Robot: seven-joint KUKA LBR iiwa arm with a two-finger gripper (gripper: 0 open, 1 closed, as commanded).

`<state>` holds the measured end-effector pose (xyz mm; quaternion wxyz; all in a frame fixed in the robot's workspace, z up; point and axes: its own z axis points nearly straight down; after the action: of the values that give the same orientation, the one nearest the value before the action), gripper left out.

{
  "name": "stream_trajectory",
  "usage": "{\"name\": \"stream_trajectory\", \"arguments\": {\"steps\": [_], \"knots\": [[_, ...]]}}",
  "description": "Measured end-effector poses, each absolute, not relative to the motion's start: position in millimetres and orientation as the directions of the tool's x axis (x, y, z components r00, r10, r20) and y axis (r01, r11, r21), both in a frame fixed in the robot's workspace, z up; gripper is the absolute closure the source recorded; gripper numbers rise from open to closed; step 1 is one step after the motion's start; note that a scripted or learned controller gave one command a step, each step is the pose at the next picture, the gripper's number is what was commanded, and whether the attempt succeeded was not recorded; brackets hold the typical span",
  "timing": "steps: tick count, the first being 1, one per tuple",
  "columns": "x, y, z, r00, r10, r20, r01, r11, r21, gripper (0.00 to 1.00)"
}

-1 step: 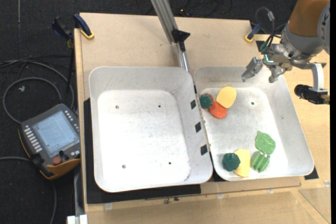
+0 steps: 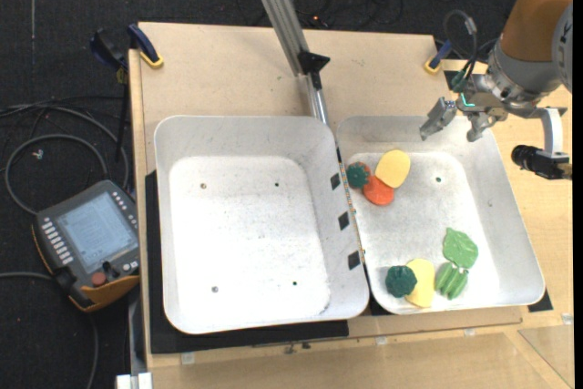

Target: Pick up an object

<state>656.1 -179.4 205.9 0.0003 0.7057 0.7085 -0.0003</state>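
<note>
My gripper [image 2: 455, 124] hangs over the far edge of the right bin [image 2: 510, 196], its two fingers spread apart with nothing between them. Below and left of it, a yellow piece [image 2: 393, 167] lies against an orange-red piece [image 2: 379, 192] and a small dark green piece [image 2: 356, 175]. Near the bin's front edge sit a dark green broccoli-like piece [image 2: 399, 280], a pale yellow piece [image 2: 421, 281], and two light green pieces [image 2: 460, 247] [image 2: 451, 280].
The left bin [image 2: 182, 150] lies beside the right one. A slanted metal pole [image 2: 278, 0] comes down to the bins' shared far corner. Clamps sit at the bench's back corners. A teach pendant [image 2: 86, 237] rests on the floor at left.
</note>
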Motion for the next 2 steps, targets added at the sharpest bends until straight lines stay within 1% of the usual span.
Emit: {"name": "stream_trajectory", "arguments": {"steps": [2], "knots": [[653.9, -184, 118, 0.0, 1.0, 0.0, 1.0, 0.0, -0.004, 0.0]]}}
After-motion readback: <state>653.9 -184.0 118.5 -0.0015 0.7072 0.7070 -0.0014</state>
